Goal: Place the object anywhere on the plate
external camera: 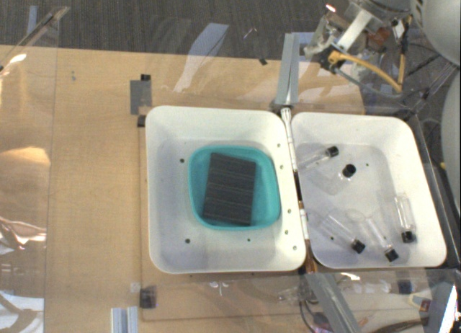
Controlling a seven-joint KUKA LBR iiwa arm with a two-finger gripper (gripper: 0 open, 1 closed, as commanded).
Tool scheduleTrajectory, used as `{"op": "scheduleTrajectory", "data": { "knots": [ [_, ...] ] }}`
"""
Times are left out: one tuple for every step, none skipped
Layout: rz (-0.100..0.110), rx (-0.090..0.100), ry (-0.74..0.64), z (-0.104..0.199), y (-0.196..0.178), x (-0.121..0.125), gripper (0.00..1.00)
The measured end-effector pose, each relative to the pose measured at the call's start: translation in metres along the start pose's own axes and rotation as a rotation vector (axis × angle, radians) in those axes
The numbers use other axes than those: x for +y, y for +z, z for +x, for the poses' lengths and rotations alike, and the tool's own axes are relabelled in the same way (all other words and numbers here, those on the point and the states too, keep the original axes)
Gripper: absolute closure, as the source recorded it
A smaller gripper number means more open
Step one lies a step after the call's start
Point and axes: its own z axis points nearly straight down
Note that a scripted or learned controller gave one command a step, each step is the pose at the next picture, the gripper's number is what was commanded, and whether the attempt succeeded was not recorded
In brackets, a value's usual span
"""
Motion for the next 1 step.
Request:
{"op": "scheduleTrajectory", "data": {
  "knots": [
    [-0.002,0.000,0.099,-0.0452,-0.0498,0.0221,0.00]
  ]
}}
